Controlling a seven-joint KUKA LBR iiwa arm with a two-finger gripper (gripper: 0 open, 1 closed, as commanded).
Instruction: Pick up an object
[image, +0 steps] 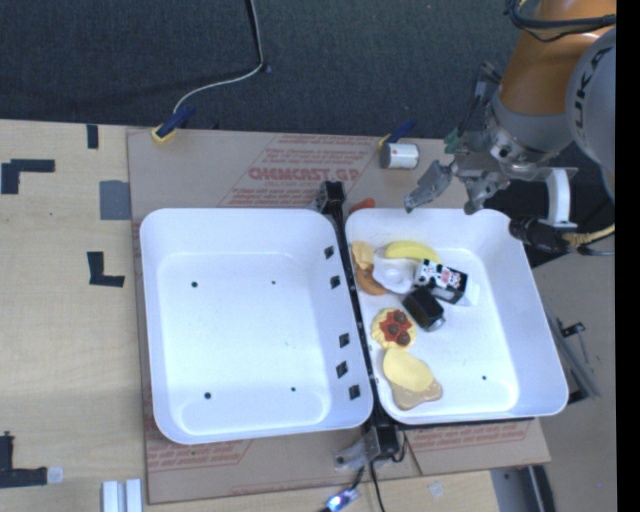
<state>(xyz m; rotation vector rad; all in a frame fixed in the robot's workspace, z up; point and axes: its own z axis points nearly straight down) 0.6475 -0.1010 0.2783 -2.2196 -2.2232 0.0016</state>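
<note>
Banana (410, 250) in right bin (520, 300); fingers (428, 187) spread wide, holding nothing, above bin's far rim.

Grey arm (600, 70) with a broad orange band (545, 70) above the wrist — dark lettering on its casing, two slim grey metal fingers (430, 188), a white block (560, 200) beside them.

The left bin (240, 330) offers an unobstructed floor across its full extent. In the right bin (500, 350), objects are clustered against the left wall: a banana (410, 250), a black block (424, 308), a red-topped round piece (395, 326) and a yellow piece (408, 370). The right half of that floor is left free for descent. Lateral passage between bins is obstructed by the central divider (345, 300).
</note>
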